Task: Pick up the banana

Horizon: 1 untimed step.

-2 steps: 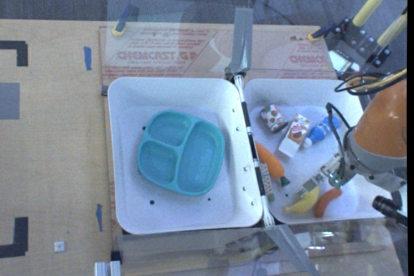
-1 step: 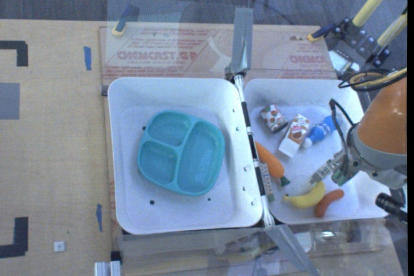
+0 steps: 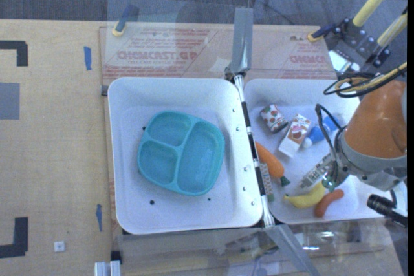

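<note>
A: We're looking at two bins. Left bin (image 3: 129, 100) is carrying a teal divided plate (image 3: 181, 152); right bin (image 3: 304, 84) is carrying the clutter.

B: Arm (image 3: 381, 123) is reaching in from 3 o'clock. Gripper (image 3: 325, 176) is hovering right over the banana (image 3: 304, 198), which is lying at the right bin's 6 o'clock, just beside an orange sausage (image 3: 328, 201), a carrot (image 3: 270, 161) at its 10 o'clock.

A: Progress?

B: We're judging it early: banana is lying flat, not lifted. Grasp and lift are remaining.

A: Jaws?

B: We're not able to tell; the wrist is blocking them.
</note>
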Tool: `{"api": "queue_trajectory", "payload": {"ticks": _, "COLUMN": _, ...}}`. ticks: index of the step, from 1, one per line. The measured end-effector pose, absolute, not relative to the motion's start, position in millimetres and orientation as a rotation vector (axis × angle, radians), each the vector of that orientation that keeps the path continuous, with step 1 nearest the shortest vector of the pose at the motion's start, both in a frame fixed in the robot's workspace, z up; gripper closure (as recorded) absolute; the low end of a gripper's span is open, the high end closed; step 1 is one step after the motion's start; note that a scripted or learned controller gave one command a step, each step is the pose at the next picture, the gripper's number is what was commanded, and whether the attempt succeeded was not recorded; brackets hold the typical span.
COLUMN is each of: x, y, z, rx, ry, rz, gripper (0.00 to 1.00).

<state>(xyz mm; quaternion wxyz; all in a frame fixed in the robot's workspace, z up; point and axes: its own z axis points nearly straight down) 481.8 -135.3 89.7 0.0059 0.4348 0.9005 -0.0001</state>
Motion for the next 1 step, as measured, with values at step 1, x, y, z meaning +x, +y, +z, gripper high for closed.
{"api": "queue_trajectory", "payload": {"ticks": 1, "x": 547.1, "y": -145.0, "z": 159.2, "rx": 1.707, "ry": 2.632, "rz": 0.001, "gripper": 1.0}}
